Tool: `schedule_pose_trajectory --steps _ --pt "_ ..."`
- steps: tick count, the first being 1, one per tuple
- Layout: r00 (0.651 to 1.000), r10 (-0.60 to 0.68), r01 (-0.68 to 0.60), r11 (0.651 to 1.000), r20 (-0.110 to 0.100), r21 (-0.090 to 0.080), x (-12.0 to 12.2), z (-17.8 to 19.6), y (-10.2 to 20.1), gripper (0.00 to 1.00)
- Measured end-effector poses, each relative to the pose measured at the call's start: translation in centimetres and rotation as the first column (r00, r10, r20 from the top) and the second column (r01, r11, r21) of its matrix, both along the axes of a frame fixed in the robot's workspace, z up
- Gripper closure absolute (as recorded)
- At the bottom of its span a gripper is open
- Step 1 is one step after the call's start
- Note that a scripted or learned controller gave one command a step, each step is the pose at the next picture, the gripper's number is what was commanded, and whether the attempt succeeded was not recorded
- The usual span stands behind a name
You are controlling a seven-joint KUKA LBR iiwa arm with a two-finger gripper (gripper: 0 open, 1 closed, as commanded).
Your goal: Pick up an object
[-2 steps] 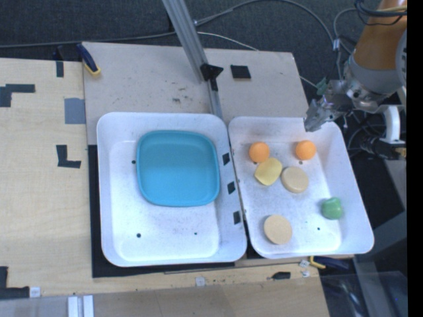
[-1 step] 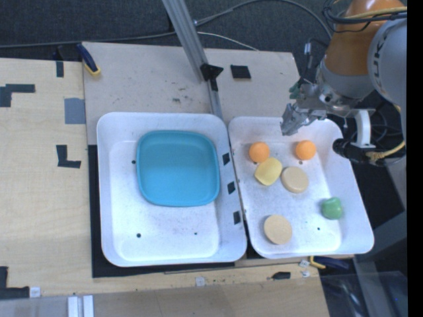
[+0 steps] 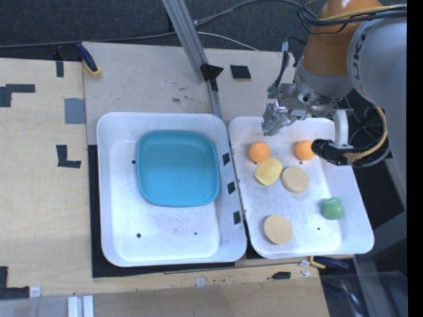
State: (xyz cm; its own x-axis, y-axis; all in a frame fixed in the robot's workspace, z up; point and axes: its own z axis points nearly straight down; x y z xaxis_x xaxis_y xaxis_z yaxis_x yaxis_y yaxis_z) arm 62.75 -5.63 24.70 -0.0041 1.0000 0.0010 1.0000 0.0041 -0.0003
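- In the right bin point(image 3: 350, 240) we see bare floor along the near edge, between the tan disc point(image 3: 277, 229) and the green piece point(image 3: 332, 208).
- Two orange balls point(image 3: 259, 152) point(image 3: 304, 150), a yellow piece point(image 3: 268, 172) and a second disc point(image 3: 295, 179) crowd the far half.
- The gripper point(image 3: 273, 122) hangs over the far left corner.
- In the left bin point(image 3: 109, 197) a blue plate point(image 3: 178, 168) covers the far part; we see bare floor nearer us.

single fixed camera above the bench point(image 3: 39, 197), looking down at a slant, both white bins point(image 3: 112, 197) in frame

Pale wooden bench point(image 3: 39, 197), dark floor point(image 3: 99, 8)
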Motion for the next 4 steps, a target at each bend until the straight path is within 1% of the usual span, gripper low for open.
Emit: schedule_pose_trajectory --steps 1,3,4 --pt "1.000 0.001 -0.001 1.000 0.000 0.000 1.1 0.0 5.8 1.00" --pt "1.000 0.000 0.000 1.000 -0.001 0.000 0.3 -2.4 15.0 1.00" --pt "1.000 -0.004 0.004 1.000 0.000 -0.001 1.8 -1.3 15.5 1.00"
